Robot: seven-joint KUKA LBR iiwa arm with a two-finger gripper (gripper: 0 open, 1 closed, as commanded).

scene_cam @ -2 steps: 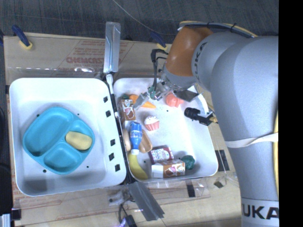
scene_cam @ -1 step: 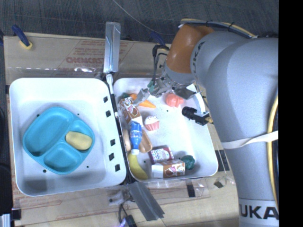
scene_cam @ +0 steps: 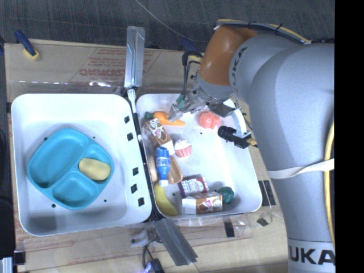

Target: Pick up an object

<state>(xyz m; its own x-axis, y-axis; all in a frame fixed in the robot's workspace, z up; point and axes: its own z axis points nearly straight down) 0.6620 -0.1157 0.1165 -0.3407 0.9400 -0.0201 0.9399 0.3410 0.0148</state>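
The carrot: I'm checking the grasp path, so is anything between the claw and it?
Nothing visible. The claw hangs right over the orange carrot at the right bin's far edge, the pink piece off to one side.

Robotics lab, KUKA arm (scene_cam: 284, 95) (grey, orange-banded), white bins (scene_cam: 34, 220) on cardboard-topped bench (scene_cam: 74, 61)
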